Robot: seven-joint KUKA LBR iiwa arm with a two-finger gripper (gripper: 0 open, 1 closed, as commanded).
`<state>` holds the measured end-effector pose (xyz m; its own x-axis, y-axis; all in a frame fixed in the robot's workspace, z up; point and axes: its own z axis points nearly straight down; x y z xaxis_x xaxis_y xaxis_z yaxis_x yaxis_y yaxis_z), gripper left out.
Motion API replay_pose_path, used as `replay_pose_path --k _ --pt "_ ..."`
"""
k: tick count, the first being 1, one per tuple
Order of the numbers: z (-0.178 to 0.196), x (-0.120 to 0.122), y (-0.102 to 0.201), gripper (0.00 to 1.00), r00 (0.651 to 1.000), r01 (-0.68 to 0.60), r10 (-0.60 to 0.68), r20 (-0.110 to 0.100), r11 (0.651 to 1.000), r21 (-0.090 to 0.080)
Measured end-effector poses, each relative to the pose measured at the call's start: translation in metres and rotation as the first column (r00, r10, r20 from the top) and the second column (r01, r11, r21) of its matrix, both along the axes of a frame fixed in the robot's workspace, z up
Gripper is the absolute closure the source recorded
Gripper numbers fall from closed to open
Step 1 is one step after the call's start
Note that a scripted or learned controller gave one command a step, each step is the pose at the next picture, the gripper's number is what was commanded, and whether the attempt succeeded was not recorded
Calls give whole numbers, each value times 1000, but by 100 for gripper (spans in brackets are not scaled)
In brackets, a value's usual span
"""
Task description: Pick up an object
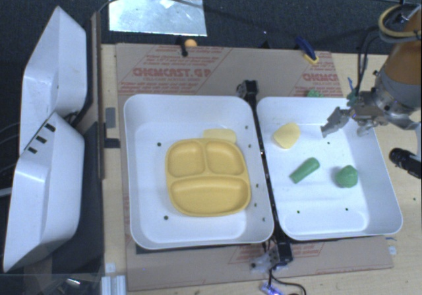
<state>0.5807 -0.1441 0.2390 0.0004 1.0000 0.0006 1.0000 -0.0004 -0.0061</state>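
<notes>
In the right bin (376, 221) lie a pale yellow lump (286, 135), a green cylinder (304, 170) and a round green object (346, 176). My gripper (345, 127) hangs over the far right part of this bin, to the right of the yellow lump and above the round green object in the picture. Its two fingers are spread open, with bare white bin floor showing between them. It holds nothing.
The left bin (145, 221) holds a yellow divided plate (208, 177), with a pale yellow slab (219, 134) just behind it. A black ridge (262, 155) separates the two bins. White housings (46, 155) stand at the far left.
</notes>
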Motion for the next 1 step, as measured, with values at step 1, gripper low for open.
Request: replay_pose_path --k 1 --pt "4 1 0 0 1000 -1 1 7 1000 -1"
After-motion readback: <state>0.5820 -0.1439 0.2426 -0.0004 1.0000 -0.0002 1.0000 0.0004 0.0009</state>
